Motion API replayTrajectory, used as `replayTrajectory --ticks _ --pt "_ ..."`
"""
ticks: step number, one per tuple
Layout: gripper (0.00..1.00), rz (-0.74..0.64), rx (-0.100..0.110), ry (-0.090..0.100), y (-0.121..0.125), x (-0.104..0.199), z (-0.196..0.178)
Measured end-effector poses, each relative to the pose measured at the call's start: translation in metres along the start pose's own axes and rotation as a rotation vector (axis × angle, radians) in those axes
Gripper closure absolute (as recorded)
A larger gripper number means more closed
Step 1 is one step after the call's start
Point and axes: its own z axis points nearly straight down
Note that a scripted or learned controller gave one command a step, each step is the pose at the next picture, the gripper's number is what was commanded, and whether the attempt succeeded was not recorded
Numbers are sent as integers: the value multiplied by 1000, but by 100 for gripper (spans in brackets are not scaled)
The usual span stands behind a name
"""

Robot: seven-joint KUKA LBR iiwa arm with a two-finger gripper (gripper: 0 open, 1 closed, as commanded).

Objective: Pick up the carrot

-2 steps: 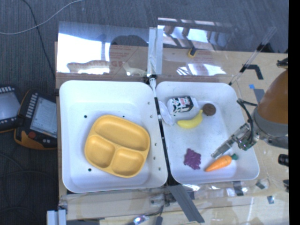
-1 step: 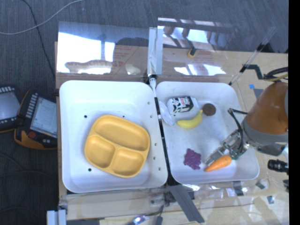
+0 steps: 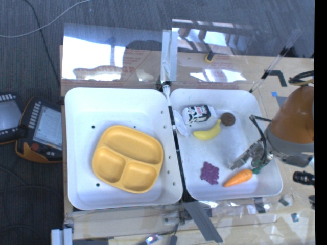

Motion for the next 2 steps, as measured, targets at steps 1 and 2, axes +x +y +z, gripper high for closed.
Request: replayTrajectory --ticks 1,2 --pt "0 0 0 1 0 0 0" --pt "0 358 4 -3 11 17 10"
